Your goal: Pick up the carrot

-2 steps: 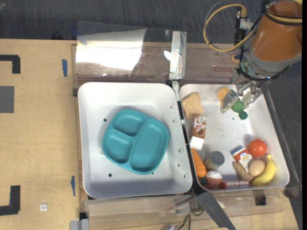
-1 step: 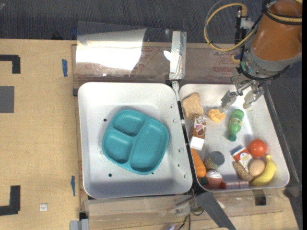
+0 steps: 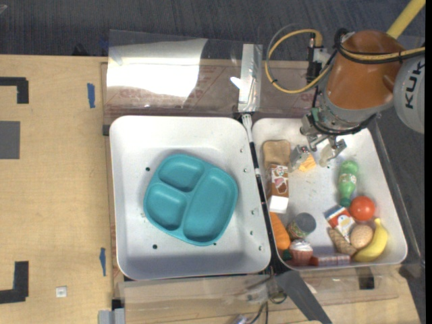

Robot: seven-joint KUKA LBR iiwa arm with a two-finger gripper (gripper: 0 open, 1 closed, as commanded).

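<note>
The carrot [image 3: 280, 229] is a short orange piece lying against the left wall of the right bin [image 3: 390, 201], near its front. My gripper [image 3: 316, 152] hangs over the back of that bin, well behind the carrot and to its right. Its two fingers stand apart, open, with nothing held between them. A small yellow wedge [image 3: 307, 164] lies on the bin floor just below the fingertips.
Around the carrot lie a white cube [image 3: 278, 203], a grey disc [image 3: 305, 221] and a red-and-white cup [image 3: 302, 252]. A green bottle [image 3: 347, 179], tomato [image 3: 362, 208] and banana [image 3: 374, 243] fill the right side. A teal divided plate [image 3: 191, 198] sits in the left bin [image 3: 128, 181].
</note>
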